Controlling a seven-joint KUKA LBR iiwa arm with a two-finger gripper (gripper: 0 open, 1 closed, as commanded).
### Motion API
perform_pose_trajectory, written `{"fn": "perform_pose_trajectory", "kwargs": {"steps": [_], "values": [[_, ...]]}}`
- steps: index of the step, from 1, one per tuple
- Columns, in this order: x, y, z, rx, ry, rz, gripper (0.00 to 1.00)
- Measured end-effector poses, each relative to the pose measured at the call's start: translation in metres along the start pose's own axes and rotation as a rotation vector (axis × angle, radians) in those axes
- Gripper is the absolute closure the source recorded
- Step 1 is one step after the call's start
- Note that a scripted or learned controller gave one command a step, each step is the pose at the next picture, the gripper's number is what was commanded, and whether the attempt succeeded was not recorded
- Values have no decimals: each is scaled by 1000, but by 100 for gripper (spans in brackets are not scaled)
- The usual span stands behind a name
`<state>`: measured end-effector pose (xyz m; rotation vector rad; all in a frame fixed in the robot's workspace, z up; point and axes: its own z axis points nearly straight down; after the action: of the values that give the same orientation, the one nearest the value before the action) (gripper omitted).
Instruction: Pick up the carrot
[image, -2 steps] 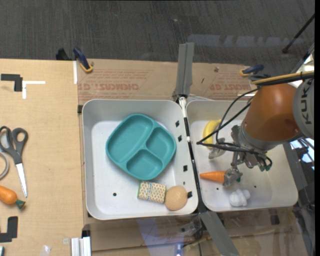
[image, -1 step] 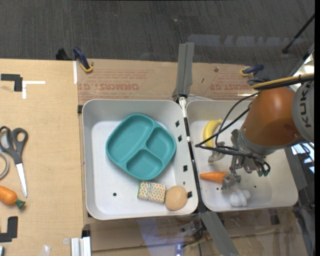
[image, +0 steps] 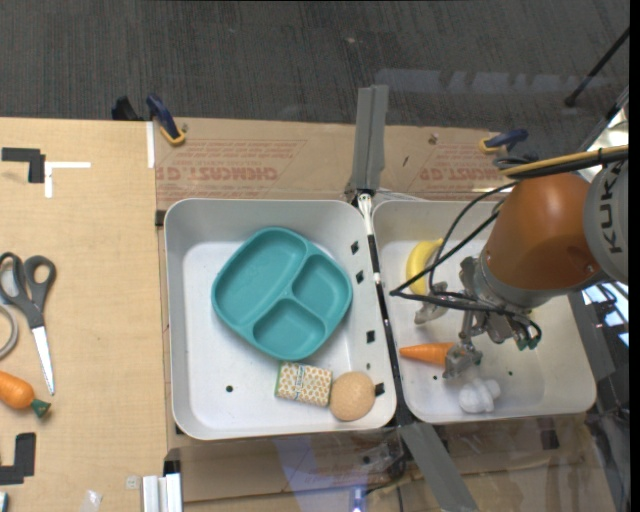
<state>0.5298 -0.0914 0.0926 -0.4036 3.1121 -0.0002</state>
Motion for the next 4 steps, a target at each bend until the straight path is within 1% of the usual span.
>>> {"fn": "perform_pose_trajectory", "kwargs": {"steps": [1, 2, 3, 4], "values": [[17, 4, 0, -1, 2, -42, 0], [-51, -24, -1, 1, -3, 40, 0], [5, 1, 1, -1, 2, 157, 0], [4, 1, 1, 0, 2, 104, 0]]}}
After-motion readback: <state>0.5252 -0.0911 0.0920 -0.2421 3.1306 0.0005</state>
